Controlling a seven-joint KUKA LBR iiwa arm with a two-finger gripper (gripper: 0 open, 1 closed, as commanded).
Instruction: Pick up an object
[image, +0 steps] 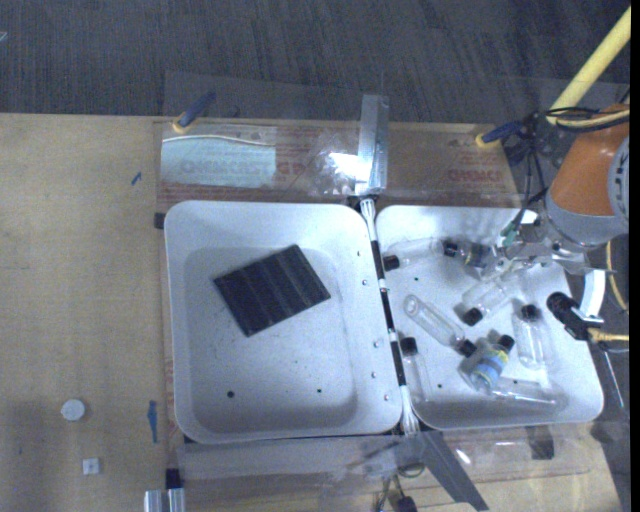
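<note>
Over the right bin (585, 395) (white): clear, black-capped vials (432, 320); tool (520, 240).

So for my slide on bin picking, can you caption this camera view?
KUKA arm's gripper poised over right bin of clear vials; left bin holds a dark ribbed pad.

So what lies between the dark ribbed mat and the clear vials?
In the camera view, the bins' adjoining rims separate the mat from the vials.
</note>
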